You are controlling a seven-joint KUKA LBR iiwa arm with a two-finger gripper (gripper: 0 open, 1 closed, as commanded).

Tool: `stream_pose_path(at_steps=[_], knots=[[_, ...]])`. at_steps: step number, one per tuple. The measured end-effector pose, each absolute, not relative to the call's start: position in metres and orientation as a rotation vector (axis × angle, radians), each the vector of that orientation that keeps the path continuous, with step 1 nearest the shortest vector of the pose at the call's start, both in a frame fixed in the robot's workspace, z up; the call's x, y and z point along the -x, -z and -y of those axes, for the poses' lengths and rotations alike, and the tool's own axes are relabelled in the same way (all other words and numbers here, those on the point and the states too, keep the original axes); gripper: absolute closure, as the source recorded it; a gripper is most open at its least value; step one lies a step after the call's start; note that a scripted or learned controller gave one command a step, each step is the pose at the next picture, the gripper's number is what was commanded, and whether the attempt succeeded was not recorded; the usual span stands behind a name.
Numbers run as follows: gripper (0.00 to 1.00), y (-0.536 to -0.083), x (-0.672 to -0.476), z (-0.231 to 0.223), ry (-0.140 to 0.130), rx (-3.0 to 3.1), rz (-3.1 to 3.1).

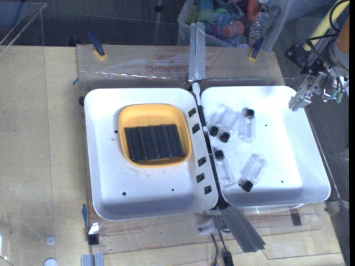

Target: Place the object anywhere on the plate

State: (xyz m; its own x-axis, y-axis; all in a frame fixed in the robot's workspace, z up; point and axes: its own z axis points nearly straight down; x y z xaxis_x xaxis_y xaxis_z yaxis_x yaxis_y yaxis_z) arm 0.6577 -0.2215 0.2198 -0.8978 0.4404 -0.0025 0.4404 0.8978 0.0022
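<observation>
Several clear plastic vials with black caps lie in the right bin: one near the middle top, one lower down, and others against the left wall. In the left bin sits a yellow square plate, and a dark ridged panel covers its middle. My gripper hangs over the right bin's far right corner, well apart from the vials and with nothing seen in it.
A divider with black clips runs between the two bins. Behind the bench stands a clear tub of coloured toys. Yellow and black cables hang by the arm at the upper right.
</observation>
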Motion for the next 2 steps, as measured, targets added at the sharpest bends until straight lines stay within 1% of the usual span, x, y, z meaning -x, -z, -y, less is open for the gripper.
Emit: stream_pose_path(at_steps=[1, 2], knots=[[1.00, -0.242, -0.662, 0.221, 0.000, -0.369, -3.110], [1.00, -0.291, -0.663, 0.221, 0.001, -0.016, -3.130]])
